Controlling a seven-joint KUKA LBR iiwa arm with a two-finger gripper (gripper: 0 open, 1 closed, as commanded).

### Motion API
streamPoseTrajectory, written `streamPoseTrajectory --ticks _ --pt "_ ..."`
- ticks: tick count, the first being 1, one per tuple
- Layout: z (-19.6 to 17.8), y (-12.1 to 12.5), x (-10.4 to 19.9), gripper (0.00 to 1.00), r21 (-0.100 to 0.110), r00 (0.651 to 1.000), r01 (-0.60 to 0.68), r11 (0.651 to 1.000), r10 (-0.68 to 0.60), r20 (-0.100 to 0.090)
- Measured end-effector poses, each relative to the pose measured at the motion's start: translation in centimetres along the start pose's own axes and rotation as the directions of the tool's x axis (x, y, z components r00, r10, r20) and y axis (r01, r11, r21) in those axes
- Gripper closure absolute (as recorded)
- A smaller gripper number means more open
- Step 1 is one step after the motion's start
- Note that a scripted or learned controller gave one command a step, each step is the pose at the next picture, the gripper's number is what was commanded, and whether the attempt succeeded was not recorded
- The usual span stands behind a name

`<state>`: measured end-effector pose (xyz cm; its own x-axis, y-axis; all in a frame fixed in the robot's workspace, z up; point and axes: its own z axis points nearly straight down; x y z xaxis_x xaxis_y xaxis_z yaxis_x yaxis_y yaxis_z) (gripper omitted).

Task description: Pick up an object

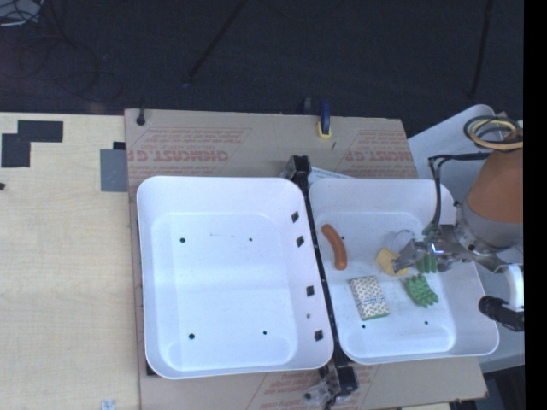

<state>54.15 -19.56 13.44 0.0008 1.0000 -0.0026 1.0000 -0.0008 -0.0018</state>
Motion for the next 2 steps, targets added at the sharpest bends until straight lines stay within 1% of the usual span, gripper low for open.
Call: streamPoseTrajectory --ticks 1,2 --pt "4.9 1.2 2.4 0.0 0.001 1.0 0.001 1.0 -0.001 -0.003" --pt "3.7 1.1 2.1 1.0 0.002 1.0 -0.005 1.0 0.005 -0.004"
